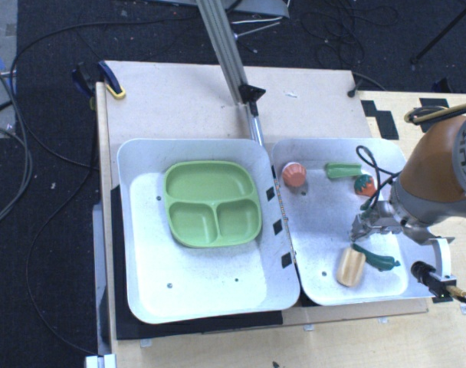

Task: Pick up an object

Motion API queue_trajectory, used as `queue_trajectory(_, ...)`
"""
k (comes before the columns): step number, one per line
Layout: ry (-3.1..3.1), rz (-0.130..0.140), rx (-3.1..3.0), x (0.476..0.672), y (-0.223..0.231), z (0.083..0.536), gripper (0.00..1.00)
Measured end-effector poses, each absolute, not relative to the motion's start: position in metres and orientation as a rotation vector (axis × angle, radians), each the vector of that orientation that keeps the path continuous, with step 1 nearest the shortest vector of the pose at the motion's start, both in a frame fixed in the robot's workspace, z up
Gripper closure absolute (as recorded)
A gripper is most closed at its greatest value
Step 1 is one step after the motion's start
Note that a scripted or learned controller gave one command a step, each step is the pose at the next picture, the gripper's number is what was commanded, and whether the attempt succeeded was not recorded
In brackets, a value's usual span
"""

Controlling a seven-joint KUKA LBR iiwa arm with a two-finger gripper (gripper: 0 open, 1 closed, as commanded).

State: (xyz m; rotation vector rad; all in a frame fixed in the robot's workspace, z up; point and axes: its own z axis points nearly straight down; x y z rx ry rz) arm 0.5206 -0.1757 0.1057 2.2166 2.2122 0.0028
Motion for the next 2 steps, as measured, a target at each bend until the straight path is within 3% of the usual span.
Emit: queue_trajectory(2,2.220,0.005,2.213,0.516,-0.166,0.227,1.00)
